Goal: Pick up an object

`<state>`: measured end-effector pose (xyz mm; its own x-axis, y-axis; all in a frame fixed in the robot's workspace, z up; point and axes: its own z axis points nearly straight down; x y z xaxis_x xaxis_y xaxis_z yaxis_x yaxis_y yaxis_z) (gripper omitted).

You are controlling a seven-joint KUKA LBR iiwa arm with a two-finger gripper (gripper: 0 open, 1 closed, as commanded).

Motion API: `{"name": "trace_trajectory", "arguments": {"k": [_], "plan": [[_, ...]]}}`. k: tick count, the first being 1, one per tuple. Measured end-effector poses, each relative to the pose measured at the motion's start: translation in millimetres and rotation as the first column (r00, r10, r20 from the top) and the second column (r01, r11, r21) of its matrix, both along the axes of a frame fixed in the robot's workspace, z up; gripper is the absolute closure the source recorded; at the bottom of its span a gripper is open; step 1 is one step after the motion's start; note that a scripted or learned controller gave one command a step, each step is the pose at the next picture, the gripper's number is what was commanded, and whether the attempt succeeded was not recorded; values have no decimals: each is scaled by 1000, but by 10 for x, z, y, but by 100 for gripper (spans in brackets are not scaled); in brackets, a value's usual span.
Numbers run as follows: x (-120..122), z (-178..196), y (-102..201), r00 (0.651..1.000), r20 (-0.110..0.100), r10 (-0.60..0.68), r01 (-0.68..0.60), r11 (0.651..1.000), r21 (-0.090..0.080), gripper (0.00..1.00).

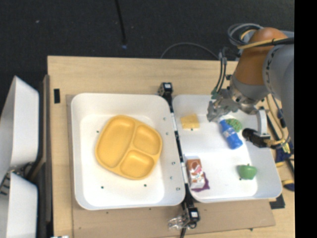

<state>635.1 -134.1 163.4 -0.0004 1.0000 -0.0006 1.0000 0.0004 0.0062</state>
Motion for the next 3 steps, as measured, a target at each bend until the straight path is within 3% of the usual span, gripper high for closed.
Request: {"name": "trace_trajectory", "arguments": {"k": [1, 2, 3], "plan": [[-40, 637, 3, 1000, 2, 2, -2, 1000, -1, 100], [-31, 882, -11, 1000, -2, 2, -2, 1000, 0, 100], [-20, 948, 451, 1000, -4, 6, -6, 1000, 1, 100]]}}
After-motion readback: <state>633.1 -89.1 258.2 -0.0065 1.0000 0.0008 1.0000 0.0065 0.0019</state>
